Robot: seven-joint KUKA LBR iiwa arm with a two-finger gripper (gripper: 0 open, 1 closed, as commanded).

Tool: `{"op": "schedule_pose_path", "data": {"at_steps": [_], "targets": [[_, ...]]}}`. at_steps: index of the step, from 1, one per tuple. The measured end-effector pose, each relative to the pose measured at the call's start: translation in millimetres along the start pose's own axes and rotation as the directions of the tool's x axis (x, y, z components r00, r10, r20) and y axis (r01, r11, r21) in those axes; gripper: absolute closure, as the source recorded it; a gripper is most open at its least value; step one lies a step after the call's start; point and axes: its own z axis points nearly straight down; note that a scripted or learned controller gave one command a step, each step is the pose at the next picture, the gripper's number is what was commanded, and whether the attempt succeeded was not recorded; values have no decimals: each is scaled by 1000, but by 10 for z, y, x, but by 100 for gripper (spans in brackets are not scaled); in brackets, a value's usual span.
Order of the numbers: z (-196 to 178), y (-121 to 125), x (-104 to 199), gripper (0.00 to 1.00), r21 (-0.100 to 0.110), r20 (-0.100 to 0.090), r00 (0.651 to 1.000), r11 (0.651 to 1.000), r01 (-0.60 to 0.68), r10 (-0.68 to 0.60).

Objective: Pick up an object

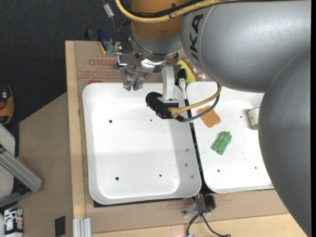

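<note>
My gripper (133, 83) hangs under the orange wrist band at the back edge of the left bin (103, 181), near its far left corner. Nothing lies below it on the bin floor there. In the right bin (232, 184) a green ridged object (221, 143) lies near the middle. A flat orange piece (211, 118) rests behind it, close to the divide between the bins. A small pale grey object (253, 117) shows at the right, partly hidden by the arm.
A black fitting with a yellow cable (160, 105) hangs off the wrist over the back of the left bin. The big grey arm link (266, 48) covers the right bin's far side. Cardboard (74, 132) borders the bins on the left.
</note>
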Motion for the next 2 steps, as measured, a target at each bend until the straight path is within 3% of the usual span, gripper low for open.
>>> {"op": "schedule_pose_path", "data": {"at_steps": [1, 2], "targets": [[-138, -232, -966, 100, 1, 6, 1000, 1000, -19, 19], [-228, -297, -57, 100, -2, 0, 1000, 1000, 0, 0]]}}
